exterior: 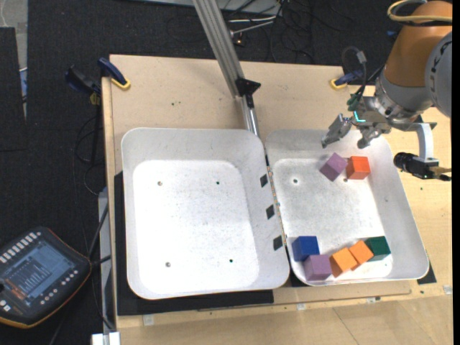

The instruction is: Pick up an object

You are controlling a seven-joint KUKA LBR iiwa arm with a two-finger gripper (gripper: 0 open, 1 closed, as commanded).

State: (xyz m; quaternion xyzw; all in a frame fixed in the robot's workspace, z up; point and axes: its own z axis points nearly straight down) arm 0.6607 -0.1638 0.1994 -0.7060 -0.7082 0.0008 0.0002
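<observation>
Purple and orange, two small blocks sit touching each other just below the hand [350, 134], in the far part of the right bin [402, 214]: a purple cube [333, 167] and an orange cube [358, 167]. The hand hovers above them with its two fingers spread apart, grasping nothing. Because the pair sits so close together, I'd guess a finger could land on top of one block or nudge both aside instead of straddling one. Well away from the hand, along the bin's near rim, lie a blue cube [305, 247], a second purple block [318, 266], another orange block [344, 258] and a green block [376, 248]. Both bins rest on a pale wooden table [180, 99] over a dark floor strewn with cables; a teach pendant [36, 275] lies off to the far side.
</observation>
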